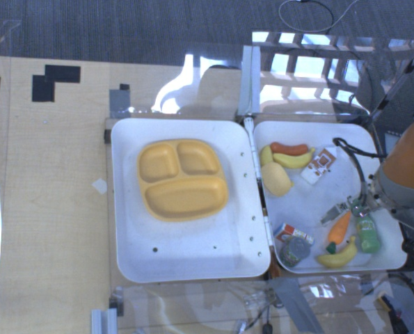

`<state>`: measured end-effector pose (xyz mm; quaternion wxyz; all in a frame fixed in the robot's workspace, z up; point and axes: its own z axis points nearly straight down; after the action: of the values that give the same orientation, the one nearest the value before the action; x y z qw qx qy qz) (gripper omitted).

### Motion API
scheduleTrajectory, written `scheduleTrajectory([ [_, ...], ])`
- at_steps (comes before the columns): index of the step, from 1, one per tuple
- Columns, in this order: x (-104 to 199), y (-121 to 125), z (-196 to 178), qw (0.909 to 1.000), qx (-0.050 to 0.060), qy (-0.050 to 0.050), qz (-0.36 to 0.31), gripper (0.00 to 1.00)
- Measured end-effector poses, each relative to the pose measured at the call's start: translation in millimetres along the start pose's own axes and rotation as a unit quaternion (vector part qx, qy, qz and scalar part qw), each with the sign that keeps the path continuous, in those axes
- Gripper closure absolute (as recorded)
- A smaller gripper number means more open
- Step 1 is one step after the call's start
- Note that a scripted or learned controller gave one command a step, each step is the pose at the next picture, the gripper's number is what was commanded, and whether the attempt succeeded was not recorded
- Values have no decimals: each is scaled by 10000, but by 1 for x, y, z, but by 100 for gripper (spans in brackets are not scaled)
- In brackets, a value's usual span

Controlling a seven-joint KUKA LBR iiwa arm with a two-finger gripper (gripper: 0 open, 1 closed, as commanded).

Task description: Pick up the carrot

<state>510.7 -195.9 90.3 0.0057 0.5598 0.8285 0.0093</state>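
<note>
The tabletop carries two shallow white bins side by side. The left bin contains a yellow divided tray with three compartments, positioned in the upper half of that bin. The right bin contains the remaining items. The carrot lies in the lower right area of the right bin, tilted, with its green top pointing down and to the left. A banana lies just below the carrot, near the bin's front wall. A green bottle stands just to the right of the carrot. A small can rests near the lower left corner of the same bin. Along the upper left of the right bin are a second banana, a red-orange sausage-shaped item touching it from above, a pale yellow pear-shaped fruit and a small white carton. The arm enters from the right. The pincer is located directly above the carrot's upper end; whether it is released or clenched cannot be determined, and the carrot is not seen grasped.
</note>
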Motion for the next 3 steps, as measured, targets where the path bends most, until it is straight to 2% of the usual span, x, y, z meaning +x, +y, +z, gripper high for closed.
scheduleTrajectory([
  [1,-2,1,-7,10000,6,-17,-5,100],
  [2,-4,-11,0,9990,21,-50,-433,100],
  [3,-3,-13,1,9990,38,-35,-436,0],
])
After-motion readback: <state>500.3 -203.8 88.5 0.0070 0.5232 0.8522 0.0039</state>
